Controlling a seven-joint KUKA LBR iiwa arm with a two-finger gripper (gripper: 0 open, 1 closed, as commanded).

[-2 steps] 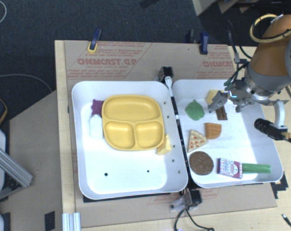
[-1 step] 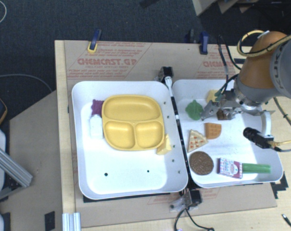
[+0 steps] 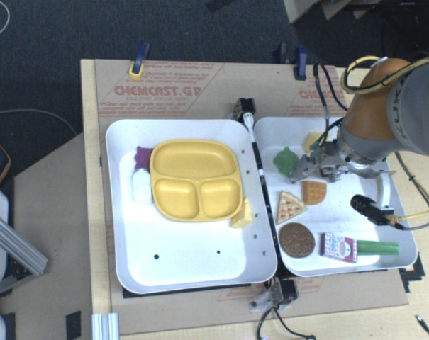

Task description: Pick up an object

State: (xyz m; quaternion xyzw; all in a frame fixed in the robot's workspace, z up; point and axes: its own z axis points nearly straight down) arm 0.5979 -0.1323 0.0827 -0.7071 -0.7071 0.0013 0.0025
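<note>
Your gripper (image 3: 319, 168) hangs in the upper half of the right bin (image 3: 267, 140), a shallow white tray with rounded corners and a smooth, glossy floor. You cannot tell from this slant whether it is open or closed, and nothing shows in its grasp. The arm (image 3: 374, 112) comes in from the right of the frame, its rounded orange band sitting just above the metal wrist.

Every pickable piece near it lies in that same bin. A crinkled green leafy piece (image 3: 286, 161) sits just left of the gripper. A small tan disc (image 3: 313, 192) with a ridged, waffle-like face lies just below it. Touching the disc's left side is a flat triangular wedge (image 3: 290, 207), pale with red spots like a pizza slice. Lower down you see a dark brown round patty (image 3: 297, 239) with a grainy surface, and to its right a pink and white printed carton (image 3: 338, 247) with a smooth green cylinder (image 3: 376, 247) at its right end. A pale yellow lump (image 3: 313, 142) peeks out above the gripper.

In the left bin (image 3: 186, 253), a matt yellow plastic plate (image 3: 196, 179) with three compartments fills the upper middle. A purple piece (image 3: 142, 157) and a white rounded piece (image 3: 141, 186) rest against its left edge, and a pale yellow scrap (image 3: 241, 217) sits at its lower right corner.
</note>
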